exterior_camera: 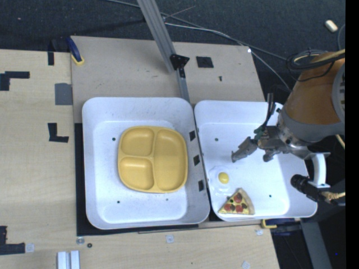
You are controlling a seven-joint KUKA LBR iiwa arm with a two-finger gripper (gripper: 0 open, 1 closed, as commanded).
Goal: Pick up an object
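The pizza slice (238, 203) lies at the near edge of the right bin (280, 116), a small toy wedge that looks light and stiff, probably smooth plastic; I would guess it is best pinched across its two long sides, since it lies flat and low and could skid away under a glancing touch. Just beyond it sits a fried egg (222, 177), flatter still and likely harder to get under. The claw (244, 150) hangs above the middle of the same bin, up and a little to the right of the egg, well short of the pizza slice and touching neither. Its two fingers look spread apart with nothing between them. In the left bin (98, 150) a yellow divided plate (152, 159) rests alone, broad and rigid, offering only its rim for a grip. Both bins sit side by side on the worktop (33, 150).
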